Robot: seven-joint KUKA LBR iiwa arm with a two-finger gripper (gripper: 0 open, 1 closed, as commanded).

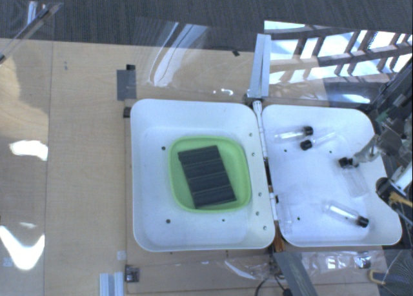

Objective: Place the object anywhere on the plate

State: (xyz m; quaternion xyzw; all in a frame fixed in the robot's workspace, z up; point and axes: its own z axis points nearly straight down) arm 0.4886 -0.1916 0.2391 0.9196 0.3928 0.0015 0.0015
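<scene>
One dark slab (206,177) (long axis near-vertical) on green plate (241,166).

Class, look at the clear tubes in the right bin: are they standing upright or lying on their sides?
Lying flat. Each tube shows its full length along the bin floor, with its black cap at one end.

No readable text, label, brand, number or sign appears on anything in view.
</scene>
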